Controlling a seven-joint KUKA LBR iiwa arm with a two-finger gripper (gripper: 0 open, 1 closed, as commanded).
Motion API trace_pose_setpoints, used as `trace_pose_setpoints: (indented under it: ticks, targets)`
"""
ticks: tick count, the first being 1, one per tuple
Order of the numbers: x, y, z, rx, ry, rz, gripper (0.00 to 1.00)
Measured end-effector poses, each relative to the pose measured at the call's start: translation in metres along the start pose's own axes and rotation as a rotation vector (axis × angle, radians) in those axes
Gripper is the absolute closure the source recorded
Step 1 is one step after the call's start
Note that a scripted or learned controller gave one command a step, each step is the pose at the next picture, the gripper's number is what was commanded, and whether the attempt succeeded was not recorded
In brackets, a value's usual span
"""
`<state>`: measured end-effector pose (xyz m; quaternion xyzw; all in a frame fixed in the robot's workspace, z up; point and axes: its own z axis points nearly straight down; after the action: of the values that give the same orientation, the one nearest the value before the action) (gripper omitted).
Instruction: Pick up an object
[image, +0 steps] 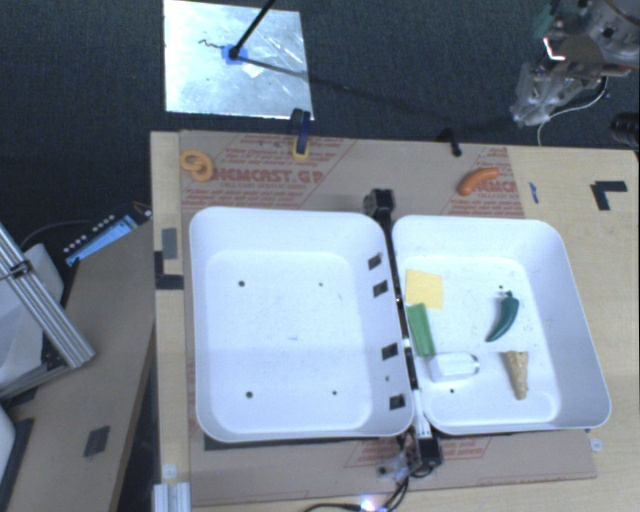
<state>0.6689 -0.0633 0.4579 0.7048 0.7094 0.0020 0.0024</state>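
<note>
Two white bins sat side by side; the right bin (560, 270) held a yellow square (424, 288), a green stick (420, 329), a dark green pepper (503, 317), a white block (455, 365) and a tan cone (516, 373). The gripper (545, 95) hovered beyond the bench, its grip unclear.

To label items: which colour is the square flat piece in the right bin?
Yellow, seen in the camera view.

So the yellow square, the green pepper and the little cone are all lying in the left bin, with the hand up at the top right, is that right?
Not quite. In the camera view the yellow square, green pepper and cone lie in the right bin, not the left bin. The hand is indeed at the top right.
</note>
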Motion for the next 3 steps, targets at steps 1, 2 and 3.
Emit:
trace_pose_setpoints:
  ticks: [1, 2, 3]
  targets:
    - [0.023, -0.028, -0.029, 0.001, 0.001, 0.000, 1.00]
    - [0.048, -0.058, -0.055, 0.001, 0.002, -0.001, 1.00]
    - [0.072, -0.099, -0.079, 0.003, 0.002, -0.001, 1.00]
